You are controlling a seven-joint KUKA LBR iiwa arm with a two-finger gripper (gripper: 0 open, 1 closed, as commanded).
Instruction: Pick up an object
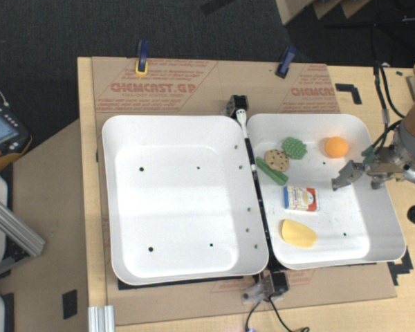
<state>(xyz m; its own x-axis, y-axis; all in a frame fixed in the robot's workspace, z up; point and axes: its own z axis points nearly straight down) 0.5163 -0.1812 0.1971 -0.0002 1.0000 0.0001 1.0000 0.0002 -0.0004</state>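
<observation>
Five objects crowd the right bin (384,244), orange ball (336,146) at twelve o'clock, and the gripper (363,176) hovers at three, spread and grasping nothing, probably lining up.

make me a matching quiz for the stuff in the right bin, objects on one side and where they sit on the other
Objects:
1. orange ball
2. yellow piece
3. green waffle-textured piece
4. small printed packet

Places:
A. nearest the bin's front edge
B. middle of the bin
C. back of the bin, closest to the end effector
D. back of the bin, just left of the ball

Pairs: 1-C, 2-A, 3-D, 4-B
</observation>
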